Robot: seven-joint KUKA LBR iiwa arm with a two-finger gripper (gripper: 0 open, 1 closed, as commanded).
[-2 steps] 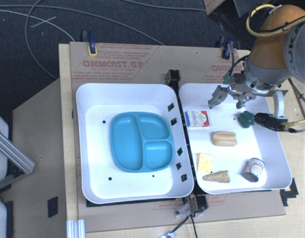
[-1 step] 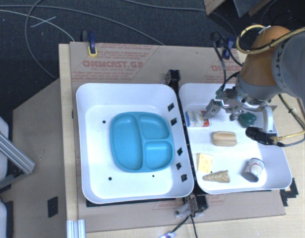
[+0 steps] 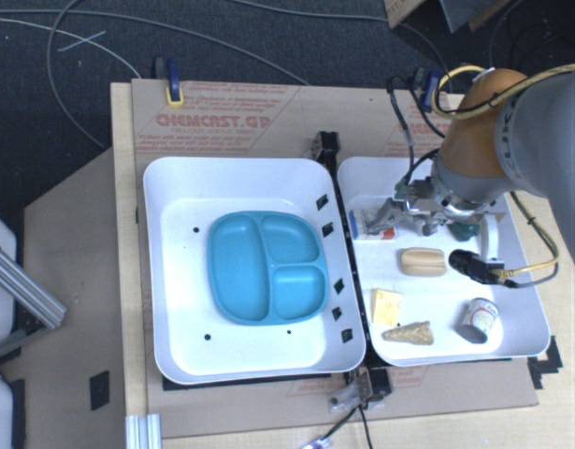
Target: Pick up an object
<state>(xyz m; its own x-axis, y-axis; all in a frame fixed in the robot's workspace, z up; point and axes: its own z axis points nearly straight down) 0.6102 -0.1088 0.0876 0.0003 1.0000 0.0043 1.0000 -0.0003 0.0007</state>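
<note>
Two bins: left bin (image 3: 165,279) has one blue plate (image 3: 266,267); right bin (image 3: 530,330) has a bun (image 3: 423,262), cheese (image 3: 386,305), wedge (image 3: 408,333), can (image 3: 477,320). Gripper (image 3: 427,211) hovers above the bun, grip unclear.

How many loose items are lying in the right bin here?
4: a tan roll mid-bin, a yellow block nearer the divider, a brown wedge at the near edge, a small can near the right corner. The arm may hide more.

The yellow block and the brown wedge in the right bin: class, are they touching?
Apart. Camera view shows white bin floor between the yellow block and the brown wedge.
</note>
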